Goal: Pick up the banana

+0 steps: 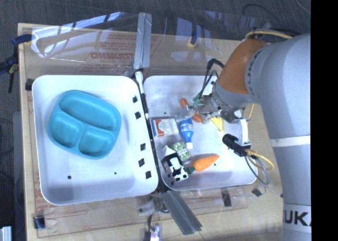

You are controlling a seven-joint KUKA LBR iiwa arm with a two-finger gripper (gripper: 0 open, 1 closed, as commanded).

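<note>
A: Where is the banana (217, 123)?

B: In the right bin (158, 89), toward its far right part. Just a yellow tip of it shows, poking out from under the gripper (207, 109), which sits low over that spot.

A: Are the fingers grasping it?

B: I cannot tell. The wrist and its cables cover them, so whether they are spread or clenched is hidden.

A: What crowds the spot?

B: Quite a lot. A small orange piece (184, 103) lies just left of the gripper, and another orange bit (197, 118) sits right beside the banana's tip. A blue and white bottle (186, 130) stands near, a little toward the bin's middle, with a red and white carton (165, 127) to its left. Nearer the front edge lies a carrot (205, 162), a green packet (182, 151) and a black and white toy (176, 168) close to it.

A: And the other side?

B: The left bin (47, 174) carries a blue divided tray (84, 123), well apart from all that. Both bins rest on the counter (27, 192).
</note>
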